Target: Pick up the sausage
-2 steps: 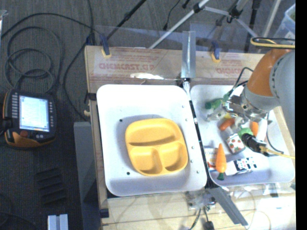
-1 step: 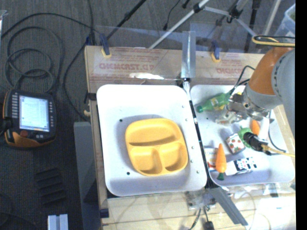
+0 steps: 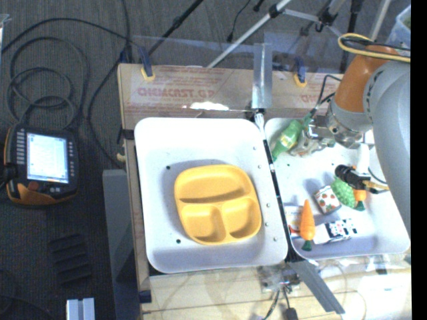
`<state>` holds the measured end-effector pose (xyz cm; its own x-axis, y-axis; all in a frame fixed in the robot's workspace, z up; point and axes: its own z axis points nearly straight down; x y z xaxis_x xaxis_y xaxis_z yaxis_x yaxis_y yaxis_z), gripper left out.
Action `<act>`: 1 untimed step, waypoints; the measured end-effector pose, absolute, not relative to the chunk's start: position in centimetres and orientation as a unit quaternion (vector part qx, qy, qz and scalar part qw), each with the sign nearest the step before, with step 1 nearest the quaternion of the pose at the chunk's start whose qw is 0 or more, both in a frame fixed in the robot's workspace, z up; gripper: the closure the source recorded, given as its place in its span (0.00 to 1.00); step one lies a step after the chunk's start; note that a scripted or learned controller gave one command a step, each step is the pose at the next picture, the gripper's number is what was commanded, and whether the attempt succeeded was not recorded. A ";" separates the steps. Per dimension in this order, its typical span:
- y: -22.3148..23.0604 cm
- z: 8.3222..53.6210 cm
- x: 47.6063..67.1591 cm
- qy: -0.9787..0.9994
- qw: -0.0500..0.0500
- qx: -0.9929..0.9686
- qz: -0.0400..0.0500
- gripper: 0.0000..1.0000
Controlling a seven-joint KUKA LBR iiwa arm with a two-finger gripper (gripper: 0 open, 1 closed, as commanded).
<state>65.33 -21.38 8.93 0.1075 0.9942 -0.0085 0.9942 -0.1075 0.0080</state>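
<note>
sausage hard to pick out, gripper low over far corner of right bin

nearest the front rim of the right bin (image 3: 393, 249) lie a carrot (image 3: 307, 222), upright on its tip end toward the rim, and a white box (image 3: 337, 231) just beside it. a little farther in sits a patterned cube (image 3: 327, 199), touching or almost touching a green knobbly toy (image 3: 347, 193) on its right.

the sausage (image 3: 345, 173), as best i can tell, is the dark, stubby, rounded piece just behind that green toy, near the bin's right side; it is small and dim, so its colour and ends are not sure. it lies close to the arm (image 3: 393, 125), with the green toy crowding its near side and bare white floor to its left.

farther back, a green bottle (image 3: 290, 135) lies tilted against the wall between the bins. the gripper (image 3: 313, 137) hangs just right of it, low over the far left corner of the right bin; whether it is wide or narrow i cannot tell, and nothing shows held in it.

the left bin (image 3: 153, 245) holds a yellow tray (image 3: 217, 202) in its middle, with open floor all round. behind both bins stands a cardboard wall (image 3: 180, 89).
</note>
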 end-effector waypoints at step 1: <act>-17.8 20.9 66.9 0.627 0.001 0.779 -0.001 1.00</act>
